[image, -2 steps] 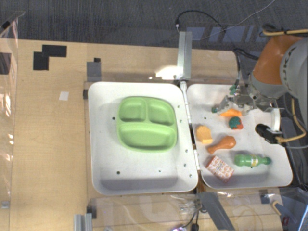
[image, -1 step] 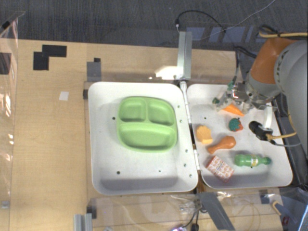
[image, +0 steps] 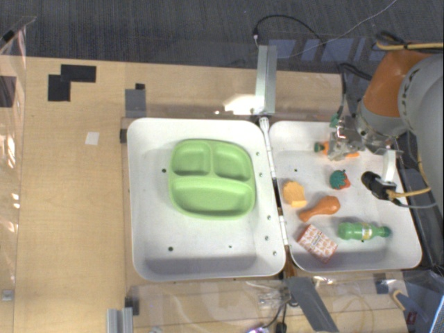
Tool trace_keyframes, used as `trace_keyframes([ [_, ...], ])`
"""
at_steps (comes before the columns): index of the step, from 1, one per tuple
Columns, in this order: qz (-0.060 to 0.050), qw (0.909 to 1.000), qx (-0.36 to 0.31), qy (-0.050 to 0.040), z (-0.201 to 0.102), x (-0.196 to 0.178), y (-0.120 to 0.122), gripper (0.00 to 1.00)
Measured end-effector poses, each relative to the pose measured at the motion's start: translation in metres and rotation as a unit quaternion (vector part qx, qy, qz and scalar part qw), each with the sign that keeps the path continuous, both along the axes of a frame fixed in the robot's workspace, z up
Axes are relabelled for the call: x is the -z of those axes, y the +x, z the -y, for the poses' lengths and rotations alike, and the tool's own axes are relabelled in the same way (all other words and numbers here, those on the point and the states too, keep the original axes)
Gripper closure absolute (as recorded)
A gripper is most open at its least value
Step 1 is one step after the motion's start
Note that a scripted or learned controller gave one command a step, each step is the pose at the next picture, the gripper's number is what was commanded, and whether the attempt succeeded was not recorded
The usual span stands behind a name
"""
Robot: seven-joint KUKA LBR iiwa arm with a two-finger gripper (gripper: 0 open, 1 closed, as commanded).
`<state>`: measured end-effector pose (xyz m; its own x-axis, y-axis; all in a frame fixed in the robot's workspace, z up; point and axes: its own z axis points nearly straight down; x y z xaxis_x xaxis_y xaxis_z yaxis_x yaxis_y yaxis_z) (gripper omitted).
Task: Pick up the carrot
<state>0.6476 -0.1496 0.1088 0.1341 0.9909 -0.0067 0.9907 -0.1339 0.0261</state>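
Fixed overhead camera, slanted down on two bins (image: 139,186)

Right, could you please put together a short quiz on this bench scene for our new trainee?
1. True or false: the green plate lies in the right bin.
2. Which thing lies closest to the gripper? A) the carrot; B) the green bottle; C) the red and white box.
3. How many compartments does the green plate have?

Key: 1) False, it lies in the left bin. 2) A. 3) Three.
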Motion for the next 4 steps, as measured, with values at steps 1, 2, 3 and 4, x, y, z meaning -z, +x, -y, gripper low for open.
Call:
trace_keyframes([
  [1, -0.010, 0.9949, 0.100, 0.0058, 0.042, -0.032, -0.033, 1.00],
  [2, -0.007, 0.9711, 0.238, 0.0084, -0.002, 0.021, -0.003, 1.00],
  [3, -0.008, 0.9535, 0.301, 0.0086, 0.026, -0.074, 0.001, 1.00],
  [4, -0.008, 0.8714, 0.490, 0.0108, 0.002, -0.016, 0.009, 1.00],
])
